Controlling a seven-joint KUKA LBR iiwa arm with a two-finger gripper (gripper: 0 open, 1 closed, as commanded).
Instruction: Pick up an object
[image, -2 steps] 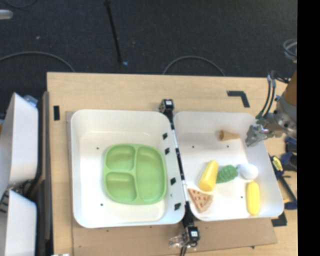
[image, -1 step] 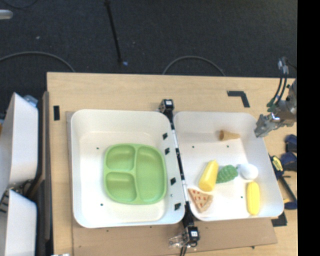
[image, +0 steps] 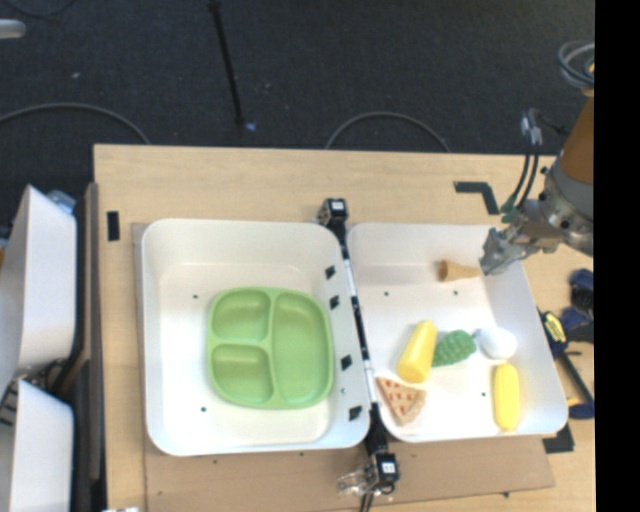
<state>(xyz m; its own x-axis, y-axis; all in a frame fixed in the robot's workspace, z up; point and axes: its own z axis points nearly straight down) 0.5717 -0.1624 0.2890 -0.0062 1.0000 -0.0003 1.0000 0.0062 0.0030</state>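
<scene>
In the right bin (image: 400, 245) lie a small tan piece (image: 457, 269) near the back, a yellow cylinder (image: 417, 350), a green leafy piece (image: 455, 347), a white egg-like ball (image: 496, 343), a yellow banana-like piece (image: 506, 396) and a waffle-patterned pizza slice (image: 400, 399). My gripper (image: 497, 251) hangs at the right bin's back right corner, just right of the tan piece. I see nothing held in it.
The left bin (image: 180, 250) holds a green compartment plate (image: 270, 347). A black divider with clips (image: 345, 300) runs between the bins. Blue and yellow tools (image: 570, 320) lie off the bench's right side. White boxes (image: 40, 280) stand at the left.
</scene>
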